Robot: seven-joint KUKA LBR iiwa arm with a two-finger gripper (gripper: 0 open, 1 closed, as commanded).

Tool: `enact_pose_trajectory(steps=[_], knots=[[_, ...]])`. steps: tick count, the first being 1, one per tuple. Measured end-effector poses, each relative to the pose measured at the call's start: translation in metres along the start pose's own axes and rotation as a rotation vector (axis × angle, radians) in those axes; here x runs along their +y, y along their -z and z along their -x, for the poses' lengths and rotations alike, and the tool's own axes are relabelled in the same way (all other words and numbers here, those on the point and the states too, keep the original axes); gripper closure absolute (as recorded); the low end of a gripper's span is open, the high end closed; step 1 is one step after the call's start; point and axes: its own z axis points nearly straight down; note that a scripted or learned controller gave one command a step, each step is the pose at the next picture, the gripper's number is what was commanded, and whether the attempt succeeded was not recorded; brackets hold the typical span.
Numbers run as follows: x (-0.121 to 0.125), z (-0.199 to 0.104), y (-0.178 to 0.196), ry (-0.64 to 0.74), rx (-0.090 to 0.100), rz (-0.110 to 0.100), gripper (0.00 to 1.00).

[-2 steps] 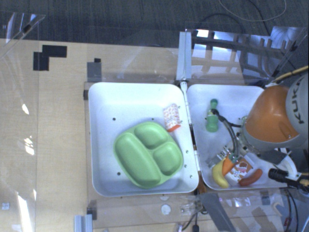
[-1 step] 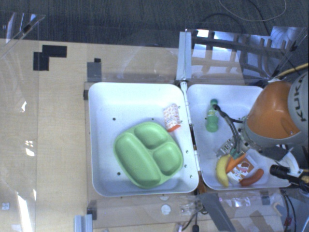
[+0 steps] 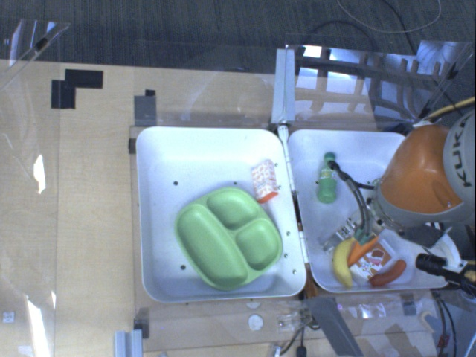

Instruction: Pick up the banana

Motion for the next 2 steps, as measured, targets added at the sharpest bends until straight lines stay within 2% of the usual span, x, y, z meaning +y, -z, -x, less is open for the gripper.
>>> enact_pose_trajectory(steps=[1, 2], knots=[[0.0, -0.009, -0.013, -0.134, 0.009, -0.01, 0.0], [0.004, -0.006, 0.0, -0.132, -0.001, 0.0, 1.0]])
